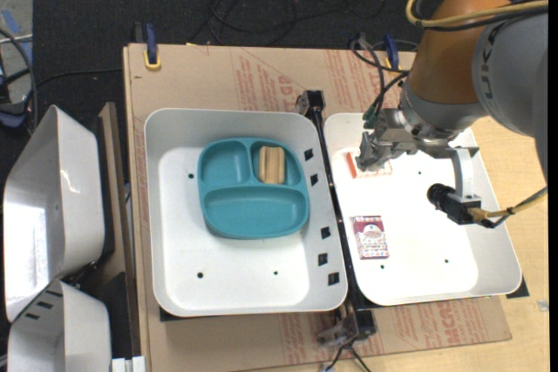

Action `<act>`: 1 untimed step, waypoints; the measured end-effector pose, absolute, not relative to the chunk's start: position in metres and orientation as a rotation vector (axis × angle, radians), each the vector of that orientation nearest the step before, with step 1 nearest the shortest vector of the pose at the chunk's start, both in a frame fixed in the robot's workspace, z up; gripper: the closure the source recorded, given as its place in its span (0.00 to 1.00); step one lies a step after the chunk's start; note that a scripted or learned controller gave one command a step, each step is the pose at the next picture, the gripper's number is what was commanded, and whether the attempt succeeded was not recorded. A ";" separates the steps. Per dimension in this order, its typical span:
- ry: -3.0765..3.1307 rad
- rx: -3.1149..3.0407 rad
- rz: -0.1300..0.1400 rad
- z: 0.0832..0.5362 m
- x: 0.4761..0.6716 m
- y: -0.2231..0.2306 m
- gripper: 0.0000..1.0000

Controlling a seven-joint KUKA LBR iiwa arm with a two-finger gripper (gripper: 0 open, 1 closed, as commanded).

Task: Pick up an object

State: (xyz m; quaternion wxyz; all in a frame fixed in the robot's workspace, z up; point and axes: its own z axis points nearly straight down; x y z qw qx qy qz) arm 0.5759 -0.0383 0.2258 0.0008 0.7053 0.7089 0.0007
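A: The nearest candidate for the pick is the small orange-red object [346, 165], which lies in the right bin [488, 266], just beside the end effector [373, 154] on its left and a little below it. It sits close to the bin wall.

B: Does the end effector hold it?

A: No, nothing is seen between the fingers. If they are spread or pressed together, one cannot tell; the wrist hides them from above.

B: So what may fail?

A: The object is thin and near the wall. A finger may strike the wall, or land on top of the object and push it away instead of closing around it.

B: And the pink packet [370, 237]?

A: It lies flat, well below the end effector in the same bin. A flat thing gives little for the fingers to catch, so they may slide over it.

B: Other things?

A: Far to the left, in the left bin [166, 274], a teal divided tray [248, 209] carries a wooden block [272, 164]. The black cable attachment [453, 203] hangs just beside the wrist and may drag on the bin. Both bins stand on the counter [227, 70].
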 end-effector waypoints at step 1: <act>2.227 2.213 0.004 0.236 0.599 0.016 1.00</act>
